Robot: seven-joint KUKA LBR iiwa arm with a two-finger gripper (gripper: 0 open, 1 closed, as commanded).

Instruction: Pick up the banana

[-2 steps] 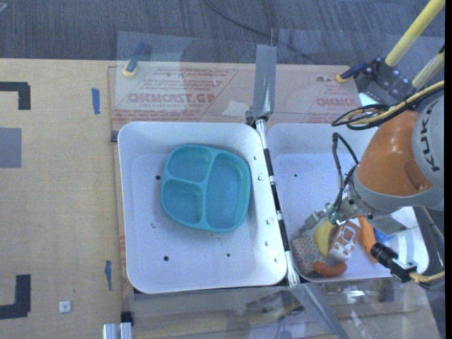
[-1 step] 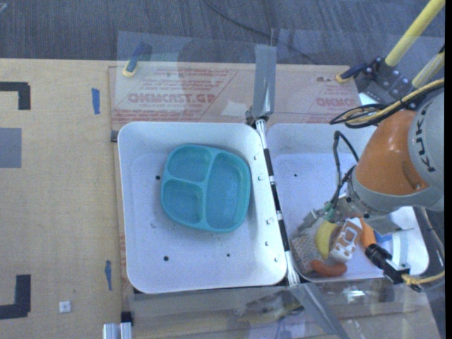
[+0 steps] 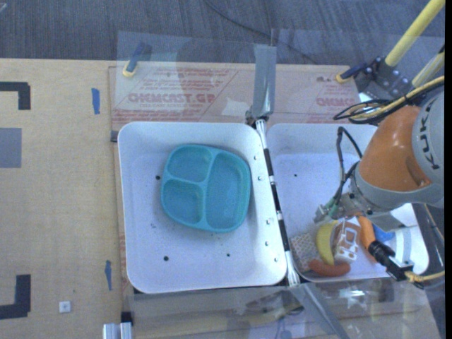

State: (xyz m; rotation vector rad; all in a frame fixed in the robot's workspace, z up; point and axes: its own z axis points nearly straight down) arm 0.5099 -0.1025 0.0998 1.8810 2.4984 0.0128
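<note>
The yellow banana lies in the right bin, near its front edge, running roughly front to back. My gripper hangs low over the bin just behind and right of the banana's far end. The grey wrist and the orange band hide most of it. Nothing can be seen held in it.
Packed around the banana are a red sausage, an orange carrot, a white and orange piece and a tan waffle-like piece. A teal divided plate sits in the left bin. Cables trail at the right.
</note>
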